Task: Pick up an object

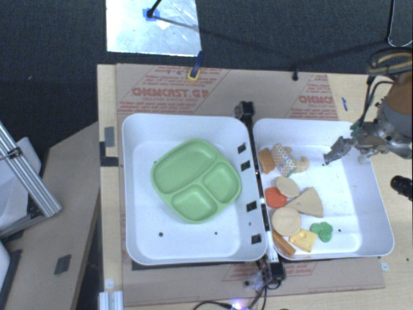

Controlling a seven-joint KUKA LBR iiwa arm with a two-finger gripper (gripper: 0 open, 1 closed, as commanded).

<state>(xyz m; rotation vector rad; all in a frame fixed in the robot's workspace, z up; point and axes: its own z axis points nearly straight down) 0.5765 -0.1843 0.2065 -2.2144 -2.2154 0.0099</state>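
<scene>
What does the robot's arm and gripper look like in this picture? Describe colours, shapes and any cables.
The arm is grey metal with an orange band above the wrist. Dark and yellowish cables loop beside it. The gripper is a narrow, dark grey piece with pale metallic parts, tapering to a point.

Toy food pieces [293, 202] clustered flat along right bin's [368, 192] left side
</scene>
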